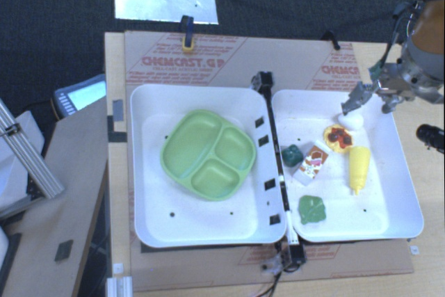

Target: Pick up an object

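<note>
The right bin (400, 149) holds several small objects: a yellow squeeze-bottle shape (359, 168), a red and yellow round toy (338, 138), a white lump (352, 122), a small printed carton (313, 162), a dark green piece (292, 154) and a green leafy piece (312, 209). My gripper (373, 102) hangs over the bin's far right part, just above and behind the white lump. It is open, with nothing between its fingers (355, 99).
The left bin (149, 115) carries a light green divided plate (208, 154). A black divider strip (272, 149) runs between the bins. A yellow clamp (188, 38) sits at the board's far edge. The arm's body (425, 45) stands at the right.
</note>
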You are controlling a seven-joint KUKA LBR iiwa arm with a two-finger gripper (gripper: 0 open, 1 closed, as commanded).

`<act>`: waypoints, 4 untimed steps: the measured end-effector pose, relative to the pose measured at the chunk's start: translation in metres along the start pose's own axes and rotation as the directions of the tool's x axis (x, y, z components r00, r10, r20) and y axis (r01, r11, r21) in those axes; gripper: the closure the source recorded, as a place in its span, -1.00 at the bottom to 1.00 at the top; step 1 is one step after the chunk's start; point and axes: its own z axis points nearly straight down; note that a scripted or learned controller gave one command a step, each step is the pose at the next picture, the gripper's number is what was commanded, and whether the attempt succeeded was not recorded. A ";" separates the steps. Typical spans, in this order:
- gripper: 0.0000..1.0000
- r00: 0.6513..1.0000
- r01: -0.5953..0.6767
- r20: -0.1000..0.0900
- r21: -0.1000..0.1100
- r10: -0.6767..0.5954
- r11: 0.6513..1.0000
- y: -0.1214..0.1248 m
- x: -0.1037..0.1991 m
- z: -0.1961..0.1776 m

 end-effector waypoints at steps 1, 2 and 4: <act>-1.00 1.000 -0.002 -0.001 0.004 0.002 1.000 -0.004 -0.006 0.060; -1.00 1.000 -0.002 -0.001 0.002 0.002 1.000 -0.011 0.002 0.111; 1.00 1.000 -0.003 0.001 -0.002 0.003 1.000 -0.013 0.004 0.140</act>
